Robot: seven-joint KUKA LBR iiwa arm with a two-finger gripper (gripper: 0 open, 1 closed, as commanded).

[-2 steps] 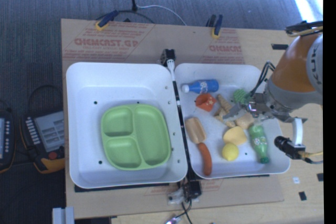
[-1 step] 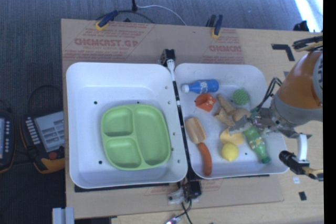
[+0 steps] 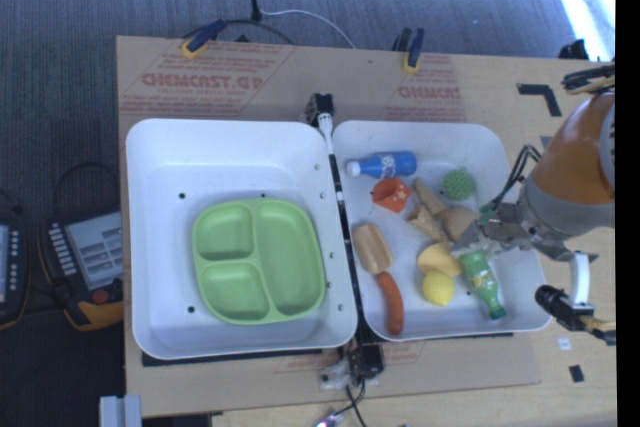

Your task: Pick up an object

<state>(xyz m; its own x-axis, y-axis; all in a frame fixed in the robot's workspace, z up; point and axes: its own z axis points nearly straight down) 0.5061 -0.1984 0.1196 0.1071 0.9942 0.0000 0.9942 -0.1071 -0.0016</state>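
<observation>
The right bin (image 3: 500,150) holds a crowd of toy foods, any of which could be picked. Nearest the arm lies a green bottle (image 3: 482,283) with a pale label whose writing is too small to read; it lies slanted, its cap toward 11 o'clock. Touching it at 9 o'clock are a yellow lemon (image 3: 437,289) and, just above that, a pale yellow piece (image 3: 438,258). At 12 o'clock from these sits a heap of tan wedge-shaped pieces (image 3: 437,210), and beside it at 1 o'clock a green knobbly ball (image 3: 459,183). An orange-red pepper-like toy (image 3: 391,195) lies left of the heap, with a blue bottle (image 3: 385,165) on its side just above it, white cap pointing to 9 o'clock; its label cannot be read. Along the bin's left wall lie a hot dog bun (image 3: 371,247) and, at 5 o'clock from it, a red sausage (image 3: 391,301).

The pincer (image 3: 497,228) hangs low over the bin's right side, close to the tan heap and just above the green bottle's cap. Whether its fingers are spread or pressed together I cannot tell, and nothing is seen held.

The left bin (image 3: 160,155) carries a green divided plate (image 3: 258,261) with three compartments.

The bench (image 3: 150,85) is a brown board printed in faded red with "CHEMCAST GP" (image 3: 203,81) near its far left corner, and similar print (image 3: 430,92) near the far middle, less legible. Clamps (image 3: 203,37) grip its far edge.
</observation>
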